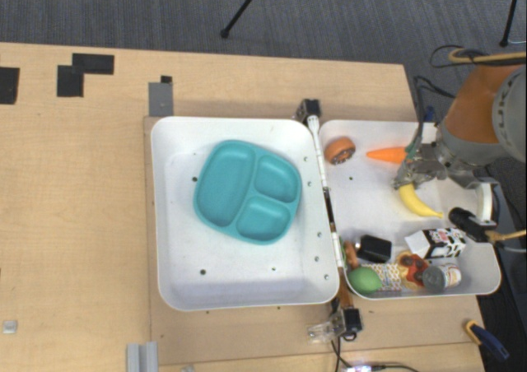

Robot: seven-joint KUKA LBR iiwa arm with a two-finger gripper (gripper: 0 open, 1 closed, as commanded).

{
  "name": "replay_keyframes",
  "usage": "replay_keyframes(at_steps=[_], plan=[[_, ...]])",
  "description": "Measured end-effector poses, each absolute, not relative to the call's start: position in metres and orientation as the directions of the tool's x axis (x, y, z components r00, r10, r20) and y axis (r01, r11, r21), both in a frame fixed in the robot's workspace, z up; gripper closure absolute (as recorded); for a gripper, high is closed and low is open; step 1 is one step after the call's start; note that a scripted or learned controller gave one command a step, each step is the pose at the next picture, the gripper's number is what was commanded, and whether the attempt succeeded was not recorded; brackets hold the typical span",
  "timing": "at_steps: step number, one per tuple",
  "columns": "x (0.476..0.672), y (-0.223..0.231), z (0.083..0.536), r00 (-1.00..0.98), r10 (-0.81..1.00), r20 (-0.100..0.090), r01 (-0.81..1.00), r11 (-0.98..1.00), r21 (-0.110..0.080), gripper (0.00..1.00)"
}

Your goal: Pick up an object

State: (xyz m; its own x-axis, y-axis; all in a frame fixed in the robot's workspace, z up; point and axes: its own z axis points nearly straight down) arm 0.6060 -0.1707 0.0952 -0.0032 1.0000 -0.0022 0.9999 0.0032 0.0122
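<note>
Teal divided plate in white left bin. Right bin: yellow banana, orange carrot, green ball, black-white checkered box. Tan counter.

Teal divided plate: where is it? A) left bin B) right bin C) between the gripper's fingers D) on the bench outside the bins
A. The teal divided plate lies flat inside the left bin, while the banana and carrot sit in the right bin.
</note>
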Motion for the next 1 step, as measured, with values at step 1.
replay_keyframes(at_steps=[1], plan=[[0.616,-0.0928,0.1675,-0.007,1.0,0.002,1.0,0.007,0.001,1.0]])
